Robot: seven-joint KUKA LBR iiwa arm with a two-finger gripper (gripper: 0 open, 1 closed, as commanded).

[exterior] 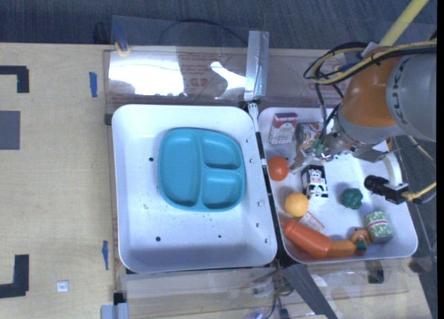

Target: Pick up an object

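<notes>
Positioning over the cluttered right white plastic bin, my gripper hangs near the small black-and-white cow figurine; its closure I cannot tell.

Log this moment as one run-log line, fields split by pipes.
stage: reaching | gripper: low over right bin, near its far end | nearest: small cow-patterned carton | held: nothing seen | left bin: blue divided plate

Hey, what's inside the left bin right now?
The left bin holds a blue divided plate, lying flat with nothing in its compartments. Whatever lies beneath the plate is covered.
</notes>
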